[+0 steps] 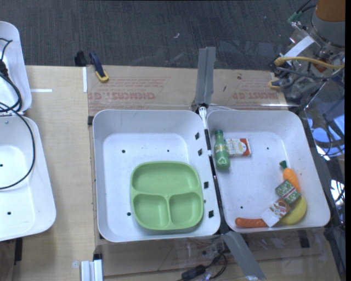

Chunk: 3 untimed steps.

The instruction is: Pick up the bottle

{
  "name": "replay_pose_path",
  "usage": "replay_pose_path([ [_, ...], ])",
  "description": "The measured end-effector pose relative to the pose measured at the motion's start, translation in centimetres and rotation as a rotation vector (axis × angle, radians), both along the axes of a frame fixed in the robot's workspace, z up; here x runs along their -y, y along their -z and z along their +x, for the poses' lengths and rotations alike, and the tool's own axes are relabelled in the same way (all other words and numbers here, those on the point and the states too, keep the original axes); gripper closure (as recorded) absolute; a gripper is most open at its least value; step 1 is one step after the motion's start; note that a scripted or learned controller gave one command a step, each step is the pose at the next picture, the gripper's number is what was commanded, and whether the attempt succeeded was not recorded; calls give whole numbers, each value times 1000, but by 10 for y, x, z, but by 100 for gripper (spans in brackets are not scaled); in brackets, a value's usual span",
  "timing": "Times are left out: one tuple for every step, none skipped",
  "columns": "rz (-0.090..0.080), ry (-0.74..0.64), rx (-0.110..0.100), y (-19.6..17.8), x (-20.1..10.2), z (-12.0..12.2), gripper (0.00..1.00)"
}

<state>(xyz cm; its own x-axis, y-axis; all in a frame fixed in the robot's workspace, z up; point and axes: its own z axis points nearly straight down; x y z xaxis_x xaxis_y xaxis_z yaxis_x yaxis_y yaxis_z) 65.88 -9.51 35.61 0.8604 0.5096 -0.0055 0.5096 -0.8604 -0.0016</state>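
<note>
Approach step, judged: small green plastic bottle (221, 150) lies at 10 o'clock in right white bin (307, 164), touching a red-white carton (238, 147). Gripper state: cannot tell. Next: descend over bottle.

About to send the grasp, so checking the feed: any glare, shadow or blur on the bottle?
Camera view: lighting is even and the green bottle is sharp against the right bin, with only a faint shadow and no glare; the arm at the top right corner is cut off by the frame.
</note>
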Motion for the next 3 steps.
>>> replay_pose_path([
  [-1,216,1,-9,10,-10,100],
  [0,322,0,10,60,-12,100],
  [0,258,1,-4,102,-12,100],
])
